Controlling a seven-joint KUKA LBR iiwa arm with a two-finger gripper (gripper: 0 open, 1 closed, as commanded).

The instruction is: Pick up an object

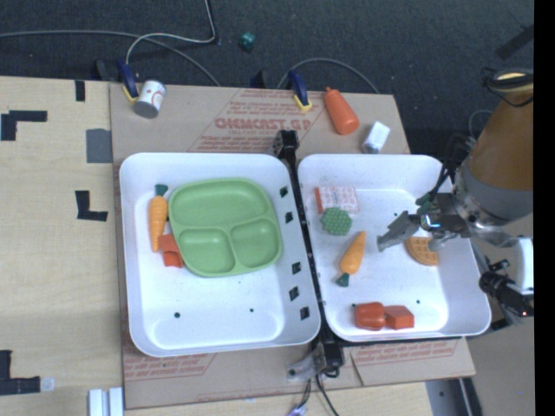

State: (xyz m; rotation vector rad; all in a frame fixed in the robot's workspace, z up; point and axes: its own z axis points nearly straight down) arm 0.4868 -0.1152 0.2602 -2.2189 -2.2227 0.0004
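Note:
My gripper point(409, 239) hangs low over the right part of the right bin point(381, 167), open, with nothing held between its fingers. A round tan waffle point(423, 252) lies just under and to the right of it, partly covered by the wrist. To its left lies a small orange carrot point(352, 254). Further left are a green broccoli piece point(336, 223) and a pink-and-white packet point(336, 199). Two red blocks point(382, 316) rest near the bin's front wall.
The left bin point(208, 332) holds a green divided plate point(225, 226), a carrot point(157, 217) and a small red piece point(170, 252) by its left wall. Behind the bins on the cardboard lie an orange bottle point(341, 111), a white cube point(376, 136) and a small can point(150, 97).

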